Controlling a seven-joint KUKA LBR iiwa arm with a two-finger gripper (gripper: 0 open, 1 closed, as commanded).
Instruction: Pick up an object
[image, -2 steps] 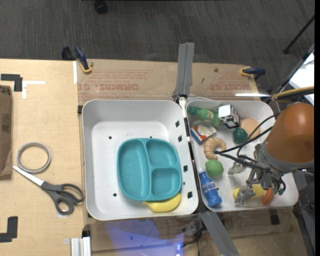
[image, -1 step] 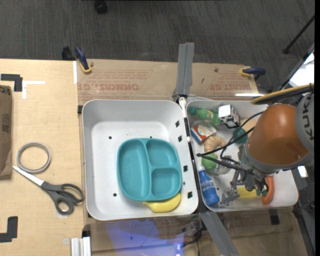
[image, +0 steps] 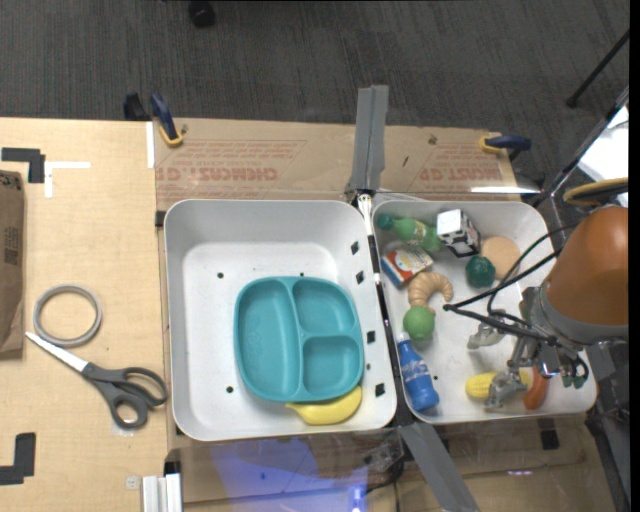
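Observation:
My gripper (image: 516, 372) is low in the right bin (image: 455, 420), near its front right corner. It sits just above a small yellow item (image: 480, 385) and an orange carrot-like piece (image: 537, 392), close to both. Whether it touches either I cannot tell. Elsewhere in this bin lie a blue bottle (image: 416, 372), a green lime (image: 419, 321), a croissant (image: 431, 289), a red and white packet (image: 405, 263), a green vegetable (image: 410, 230), a white toy car (image: 456, 230), a dark green ball (image: 480, 270) and a peach-coloured round piece (image: 501, 251).
The left bin (image: 200, 250) holds a teal divided plate (image: 300, 335) with a yellow banana (image: 326, 408) under its front edge. Scissors (image: 110, 380) and a tape roll (image: 67, 313) lie on the bench to the left. Cables hang off the wrist over the right bin.

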